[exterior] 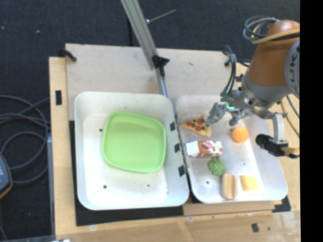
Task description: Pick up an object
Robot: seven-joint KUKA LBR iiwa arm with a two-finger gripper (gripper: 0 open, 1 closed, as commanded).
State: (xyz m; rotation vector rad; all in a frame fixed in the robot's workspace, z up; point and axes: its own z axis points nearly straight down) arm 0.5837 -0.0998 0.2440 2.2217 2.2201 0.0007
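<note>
Bins sat side by side on the surface [116,67], and the split looked deliberate: the left bin [86,110] carried just a green plate [135,141], lying flat in the middle, while all the small stuff was crowded into the right bin [270,178], probably so the arm had plenty to grab from on its own side. Going across that bin: a pizza slice [198,127] near the divider, a white and red carton [203,148] just below it, a bit of broccoli [217,167] under that, then a hot dog bun [229,186], a yellow cheese block [248,182] beside it, and an orange ball [240,134] further up.

The pincer [227,116] hung over the upper part of the right bin, fingers spread apart with nothing between them. One fingertip sat just beside the pizza slice, the other near the orange ball. Hard to say whether either was actually touching.
</note>
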